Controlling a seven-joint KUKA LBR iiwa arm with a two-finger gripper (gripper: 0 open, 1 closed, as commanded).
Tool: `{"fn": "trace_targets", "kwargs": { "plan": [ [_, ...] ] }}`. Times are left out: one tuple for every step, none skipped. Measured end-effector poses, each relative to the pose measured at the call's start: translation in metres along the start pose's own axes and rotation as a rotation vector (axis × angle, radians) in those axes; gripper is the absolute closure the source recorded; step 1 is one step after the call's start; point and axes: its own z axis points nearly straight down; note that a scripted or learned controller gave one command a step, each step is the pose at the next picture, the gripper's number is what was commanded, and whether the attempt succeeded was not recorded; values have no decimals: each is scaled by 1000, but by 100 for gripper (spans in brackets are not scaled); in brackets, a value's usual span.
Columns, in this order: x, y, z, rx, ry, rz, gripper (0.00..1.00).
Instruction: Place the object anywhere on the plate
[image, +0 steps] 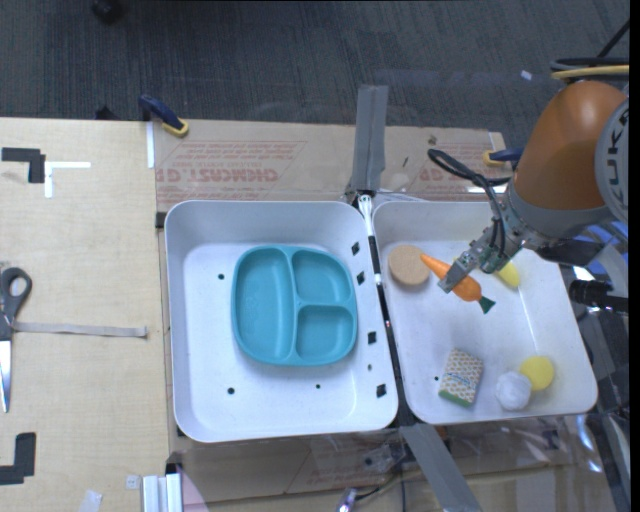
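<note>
A blue three-compartment plate (262, 300) lies in the middle of the left bin (195, 330). In the right bin (560, 310), an orange toy carrot (448, 278) with a green stub lies slanted, just right of a tan round disc (407, 266). My gripper (468, 272) comes down from the upper right. Its fingers are closed around the carrot's middle, and orange shows on both sides of them. The carrot's thin tip points towards the disc. I cannot tell whether the carrot is lifted off the bin floor.
A yellow piece (510, 276) sits just right of the gripper. A patterned block (461, 377), a white ball (513, 391) and a yellow ball (539, 371) lie near the right bin's front edge. The ridge between the bins (378, 300) separates carrot from plate. Scissors (10, 300) lie on the bench at far left.
</note>
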Motion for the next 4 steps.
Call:
{"fn": "trace_targets", "kwargs": {
  "plan": [
    [36,38,-37,-3,-2,-247,100],
    [111,115,-22,-1,1,-389,100],
    [110,115,-22,-1,1,-388,0],
    [173,103,23,-2,2,-811,0]
  ]
}}
